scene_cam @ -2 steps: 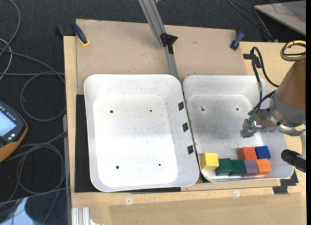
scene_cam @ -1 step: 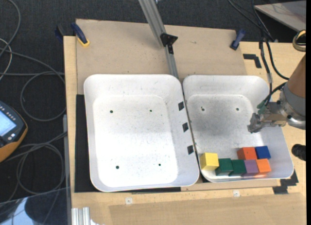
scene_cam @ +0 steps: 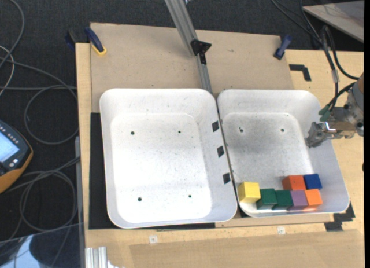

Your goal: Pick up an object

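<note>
Claw (scene_cam: 314, 135) hangs over right bin's (scene_cam: 261, 100) edge; coloured blocks (scene_cam: 281, 192) crowd its near corner.

Single fixed camera, mounted high above the bench (scene_cam: 243, 67) and looking down at a slant. Far enough off to take in both white bins whole: left bin (scene_cam: 156, 157) near the middle of the frame, right bin (scene_cam: 272, 145) just beside it toward the right. Far edge of the bench toward the top of the frame, near edge along the bottom. Dark carpet (scene_cam: 40, 35) with loose cables visible past the bench on the left and along the top. Metal pole (scene_cam: 184, 18) slanting in from the top centre. Arm (scene_cam: 347, 116) entering at the right edge.
</note>
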`<state>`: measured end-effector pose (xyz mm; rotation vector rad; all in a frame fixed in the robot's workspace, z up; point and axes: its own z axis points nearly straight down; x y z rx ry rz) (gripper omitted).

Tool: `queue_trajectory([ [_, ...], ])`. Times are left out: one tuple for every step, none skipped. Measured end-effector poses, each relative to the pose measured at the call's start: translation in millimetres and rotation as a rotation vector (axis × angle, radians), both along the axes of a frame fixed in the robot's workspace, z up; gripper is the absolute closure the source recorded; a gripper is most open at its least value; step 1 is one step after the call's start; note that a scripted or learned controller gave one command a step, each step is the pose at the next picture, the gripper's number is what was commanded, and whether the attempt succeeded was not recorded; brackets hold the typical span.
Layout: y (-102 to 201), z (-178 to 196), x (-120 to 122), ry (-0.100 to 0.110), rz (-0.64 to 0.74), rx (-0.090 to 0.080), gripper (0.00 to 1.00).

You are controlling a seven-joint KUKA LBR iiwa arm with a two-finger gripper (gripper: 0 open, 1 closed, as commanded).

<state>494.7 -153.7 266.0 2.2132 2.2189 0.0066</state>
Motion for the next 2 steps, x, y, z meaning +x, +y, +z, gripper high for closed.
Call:
queue_trajectory([
  [49,-13,9,0.010,0.004,0.006,1.00],
  [105,-18,35,0.006,0.005,0.004,1.00],
])
